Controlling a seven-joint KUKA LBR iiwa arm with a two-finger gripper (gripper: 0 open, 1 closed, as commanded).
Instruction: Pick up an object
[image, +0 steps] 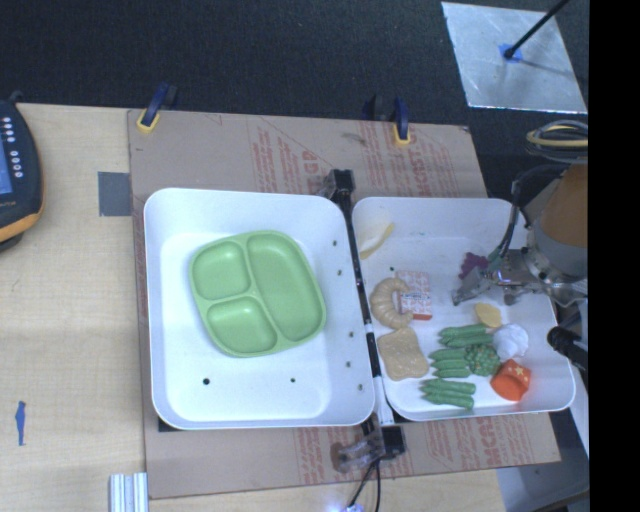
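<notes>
Two white bins sit side by side. The left bin (170, 300) holds one green tray (258, 292) with three compartments. The right bin (440, 215) holds the candidate objects: one croissant (390, 300), one toast slice (402, 352), one packet (415, 293), one banana slice (374, 238), one purple piece (472, 265), one yellow piece (487, 315), one white piece (511, 340), one red piece (511, 381), and a cluster of green vegetables (458, 362). The gripper (490, 283) hangs low over the right bin's far side, fingers spread, nothing between them. Judged so, nothing is grasped; selection, closure and lift remain.
</notes>
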